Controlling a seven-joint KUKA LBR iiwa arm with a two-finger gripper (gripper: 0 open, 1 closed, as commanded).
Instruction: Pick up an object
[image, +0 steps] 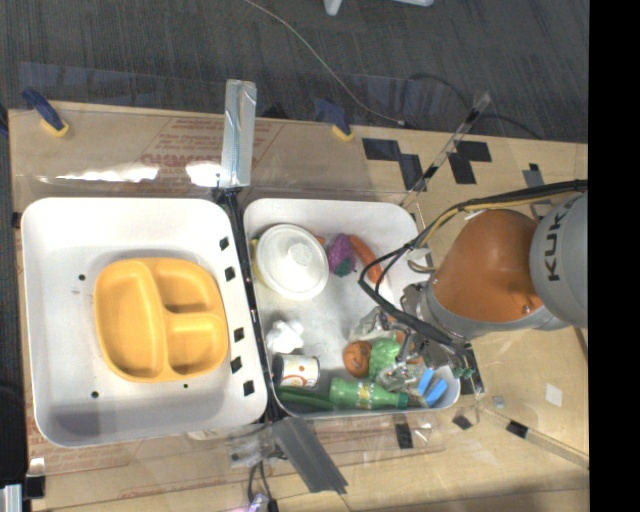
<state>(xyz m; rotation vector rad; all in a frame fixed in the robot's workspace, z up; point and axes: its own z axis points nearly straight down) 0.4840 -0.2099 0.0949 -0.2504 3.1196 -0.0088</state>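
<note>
The end effector (405, 362) sits low among clutter in the right bin (330, 212), its state impossible to tell, so no object looks lifted yet.

Bright, even overhead light fills the bench, washing out the white bins (45, 225) and throwing glare off clear plastic sheeting (110, 175); shadows are soft, the frame slightly grainy and soft-focused
</note>
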